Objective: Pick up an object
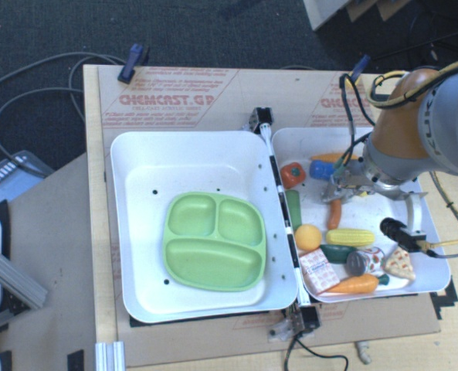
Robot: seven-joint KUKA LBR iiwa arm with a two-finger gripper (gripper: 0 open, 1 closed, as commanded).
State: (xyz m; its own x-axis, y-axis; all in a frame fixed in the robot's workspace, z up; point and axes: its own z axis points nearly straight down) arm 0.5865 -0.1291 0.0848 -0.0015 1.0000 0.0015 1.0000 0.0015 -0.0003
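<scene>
The right bin point(437, 273) holds several toy foods: a red tomato point(292, 175), a blue piece point(322, 168), a green cucumber point(293, 207), an orange fruit point(308, 238), a small sausage point(334, 216), a corn cob point(351, 238), a can point(357, 263), a pizza slice point(399, 263), a carrot point(353, 286) and a small carton point(318, 270). My gripper point(343, 189) hangs low over the bin's middle, just right of the blue piece and directly above the sausage. Nothing is visibly held in it.
The left bin point(136, 168) holds a green divided plate point(215, 240). Black clips point(261, 117) join the bins at the shared wall. The arm's orange band point(401, 122) and cables hang over the right bin's far side. A blue clamp point(130, 62) sits at the board's far left corner.
</scene>
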